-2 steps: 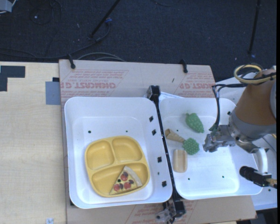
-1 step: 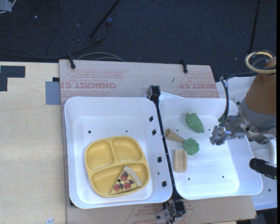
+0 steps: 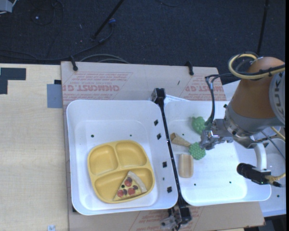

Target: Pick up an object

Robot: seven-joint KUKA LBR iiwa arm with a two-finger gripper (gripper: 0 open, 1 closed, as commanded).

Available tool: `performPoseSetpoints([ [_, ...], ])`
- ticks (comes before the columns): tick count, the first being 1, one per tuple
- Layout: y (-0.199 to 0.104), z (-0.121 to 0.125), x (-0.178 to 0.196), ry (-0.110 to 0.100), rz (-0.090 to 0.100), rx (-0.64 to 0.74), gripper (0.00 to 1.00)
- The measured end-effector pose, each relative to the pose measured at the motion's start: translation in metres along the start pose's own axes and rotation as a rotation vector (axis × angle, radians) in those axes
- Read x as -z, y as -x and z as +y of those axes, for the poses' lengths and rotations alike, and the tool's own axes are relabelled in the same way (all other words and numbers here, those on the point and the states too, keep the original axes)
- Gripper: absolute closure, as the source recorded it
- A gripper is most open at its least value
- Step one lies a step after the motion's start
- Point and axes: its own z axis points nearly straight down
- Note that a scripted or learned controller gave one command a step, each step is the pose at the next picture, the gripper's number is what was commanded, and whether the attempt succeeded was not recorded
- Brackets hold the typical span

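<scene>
Green toy (image 3: pixel 197 150) lies in the right bin (image 3: pixel 216 191), right at the tip of the fingers (image 3: pixel 205 142), though I cannot tell whether they are apart or clamped on it. Another green piece (image 3: pixel 198 124) sits just above, a cone (image 3: pixel 179 140) and a tan block (image 3: pixel 185 165) lie to the left. The left bin (image 3: pixel 82 124) holds a yellow tray (image 3: pixel 103 160) with a pizza slice (image 3: pixel 130 185).
</scene>
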Motion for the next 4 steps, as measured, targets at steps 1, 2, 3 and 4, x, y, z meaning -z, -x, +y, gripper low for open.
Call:
performPoseSetpoints([
  [1, -0.055, 0.016, 0.007, 0.001, -0.001, 0.000, 1.00],
  [2, -0.102, 0.025, 0.018, 0.001, -0.002, -0.001, 1.00],
  [3, -0.153, 0.029, 0.029, 0.001, -0.002, -0.001, 1.00],
  [4, -0.196, 0.033, 0.024, 0.000, -0.003, -0.001, 1.00],
])
